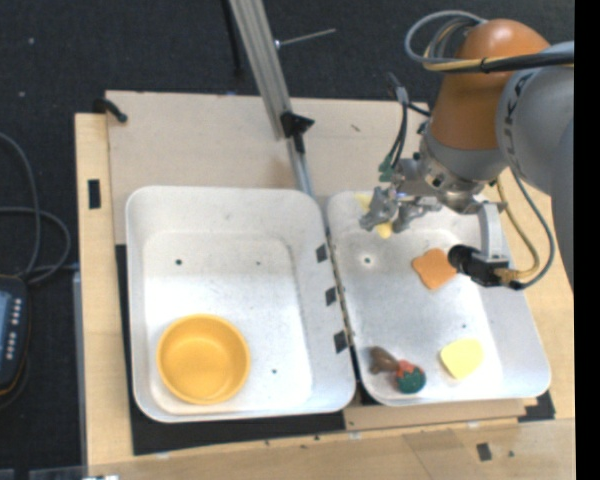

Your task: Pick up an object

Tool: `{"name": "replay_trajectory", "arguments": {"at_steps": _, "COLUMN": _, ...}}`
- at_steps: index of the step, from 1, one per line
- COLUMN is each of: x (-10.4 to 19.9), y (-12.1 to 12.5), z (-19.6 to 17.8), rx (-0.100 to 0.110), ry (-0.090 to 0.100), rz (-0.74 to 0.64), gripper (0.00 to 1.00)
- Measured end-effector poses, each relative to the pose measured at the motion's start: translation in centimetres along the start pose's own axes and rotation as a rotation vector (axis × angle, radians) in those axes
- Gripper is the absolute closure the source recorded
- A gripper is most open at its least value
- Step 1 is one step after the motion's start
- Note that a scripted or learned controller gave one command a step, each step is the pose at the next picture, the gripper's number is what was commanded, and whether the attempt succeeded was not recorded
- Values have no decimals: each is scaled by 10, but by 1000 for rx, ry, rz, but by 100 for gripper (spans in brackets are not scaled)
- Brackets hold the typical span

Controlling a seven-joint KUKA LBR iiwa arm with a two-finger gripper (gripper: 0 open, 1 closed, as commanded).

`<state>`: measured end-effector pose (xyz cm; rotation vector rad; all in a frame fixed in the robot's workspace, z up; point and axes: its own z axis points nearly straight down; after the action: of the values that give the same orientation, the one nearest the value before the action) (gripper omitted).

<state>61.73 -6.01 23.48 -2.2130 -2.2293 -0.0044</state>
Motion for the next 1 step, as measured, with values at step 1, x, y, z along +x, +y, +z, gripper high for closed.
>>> {"name": "replay_trajectory", "arguments": {"at_steps": 1, "x": 48, "y": -1, "z": -12, "rx": -1, "ry": 0, "rz": 0, "gripper": 100}}
